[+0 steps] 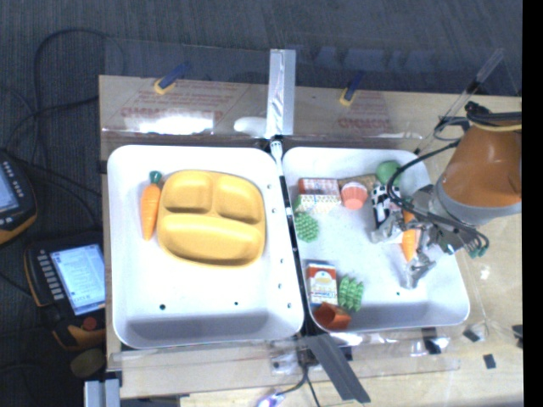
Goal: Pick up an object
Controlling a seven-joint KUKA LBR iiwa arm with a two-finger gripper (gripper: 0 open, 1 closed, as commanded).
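One camera sits high above the light wooden counter (pixel 407 113) and looks down at a slant on two shallow white plastic bins (pixel 119 227) side by side.

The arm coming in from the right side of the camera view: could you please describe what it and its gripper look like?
The arm shows a wide, rounded orange band above the wrist, with a grey section below it. Thin black cables loop around the wrist, one arcing toward the bin. The gripper is a compact assembly of silvery-grey metal parts with black and white pieces near its mount.
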